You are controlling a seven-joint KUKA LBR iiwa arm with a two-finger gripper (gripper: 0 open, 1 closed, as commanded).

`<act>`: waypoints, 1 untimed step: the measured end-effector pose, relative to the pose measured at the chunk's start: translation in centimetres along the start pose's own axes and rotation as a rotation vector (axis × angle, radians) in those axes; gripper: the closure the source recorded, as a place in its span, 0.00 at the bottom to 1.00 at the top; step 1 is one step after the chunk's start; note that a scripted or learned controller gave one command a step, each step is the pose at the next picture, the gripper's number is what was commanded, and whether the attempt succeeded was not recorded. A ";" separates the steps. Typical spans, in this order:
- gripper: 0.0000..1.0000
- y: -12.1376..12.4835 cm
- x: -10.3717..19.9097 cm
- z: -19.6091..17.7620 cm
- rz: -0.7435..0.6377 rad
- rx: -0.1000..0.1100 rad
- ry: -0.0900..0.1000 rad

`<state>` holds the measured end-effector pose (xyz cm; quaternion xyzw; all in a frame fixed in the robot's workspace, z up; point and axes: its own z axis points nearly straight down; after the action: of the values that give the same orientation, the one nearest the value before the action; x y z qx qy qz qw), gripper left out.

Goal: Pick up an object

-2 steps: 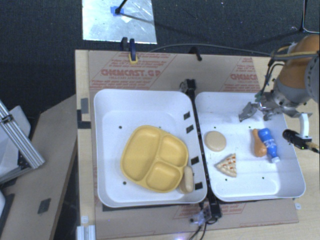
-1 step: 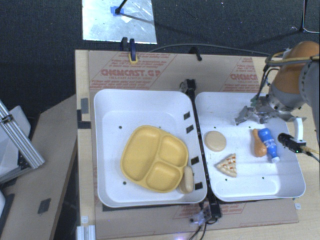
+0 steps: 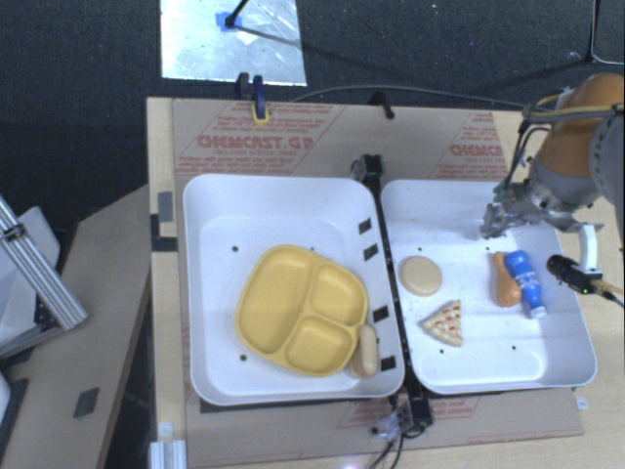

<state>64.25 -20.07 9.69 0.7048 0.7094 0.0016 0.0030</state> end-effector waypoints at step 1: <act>1.00 0.5 -0.2 -4.5 0.002 -0.001 0.000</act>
<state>64.77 -20.30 14.20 0.7055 0.7087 0.0018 0.0032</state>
